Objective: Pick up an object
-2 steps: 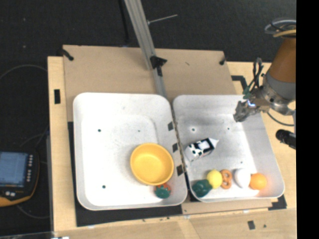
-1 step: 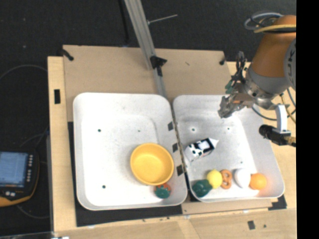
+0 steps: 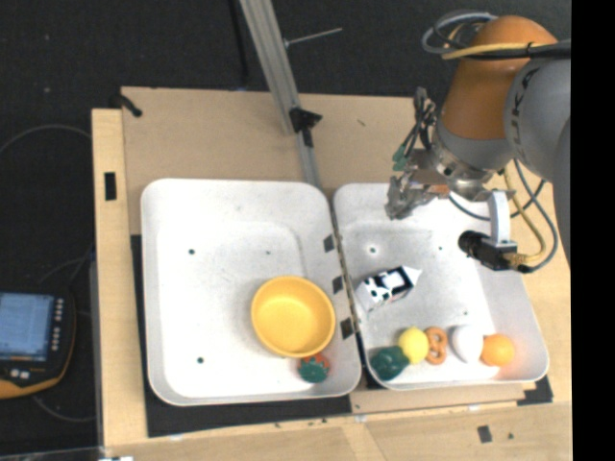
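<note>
In right bin [image 3: 509, 301]: black-white toy [image 3: 387, 286] long axis diagonal, pointing upper-right; gripper [image 3: 402, 203] state unclear.

A tan wooden bench [image 3: 211, 137] stands on dark carpeted floor [image 3: 58, 36], evenly lit.

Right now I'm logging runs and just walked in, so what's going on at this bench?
The arm's claw hangs over the far end of the right bin, with nothing seen between its fingers. Below it in that bin lie a black-and-white toy and, along the near edge, a green piece, a yellow ball, a white ball and an orange ball. The left bin holds a yellow bowl.
</note>
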Robot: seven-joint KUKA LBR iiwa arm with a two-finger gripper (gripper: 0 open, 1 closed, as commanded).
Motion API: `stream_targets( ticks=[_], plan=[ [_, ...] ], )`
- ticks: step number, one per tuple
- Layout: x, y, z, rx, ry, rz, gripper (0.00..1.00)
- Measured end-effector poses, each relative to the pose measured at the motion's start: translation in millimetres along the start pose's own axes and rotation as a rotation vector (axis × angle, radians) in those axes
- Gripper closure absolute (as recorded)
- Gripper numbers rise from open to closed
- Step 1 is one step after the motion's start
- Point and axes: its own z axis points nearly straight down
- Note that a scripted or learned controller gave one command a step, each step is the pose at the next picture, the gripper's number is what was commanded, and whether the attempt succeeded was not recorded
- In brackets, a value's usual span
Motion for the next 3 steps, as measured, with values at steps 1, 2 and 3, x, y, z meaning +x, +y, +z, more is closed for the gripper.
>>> stream_targets(
  ticks=[1, 2, 3],
  plan=[
    [51.8, 5.2, -12.1, 0.000, 0.000, 0.001, 1.00],
    [102.4, -2.6, -6.4, 0.005, 0.000, 0.001, 1.00],
    [153.3, -2.7, -16.2, 0.002, 0.001, 0.000, 1.00]
  ],
)
